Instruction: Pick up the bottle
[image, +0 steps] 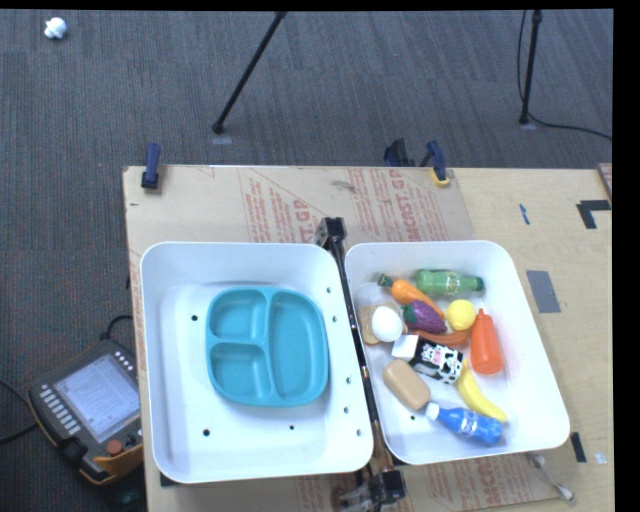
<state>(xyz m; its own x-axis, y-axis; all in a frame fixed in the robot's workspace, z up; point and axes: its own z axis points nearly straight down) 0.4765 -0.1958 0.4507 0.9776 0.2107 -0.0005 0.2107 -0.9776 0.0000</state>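
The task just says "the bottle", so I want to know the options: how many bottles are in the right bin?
3. A green plastic bottle lies along the far side, an orange bottle by the right wall, and a blue bottle with a white cap at the near edge. More may hide under the pile.

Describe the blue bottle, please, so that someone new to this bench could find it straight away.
Look in the right-hand white bin, the one crowded with toy food. Go to its near edge, where the blue bottle lies on its side just below the banana. It is the only blue item there, with a white cap; the other bottles are green and orange.
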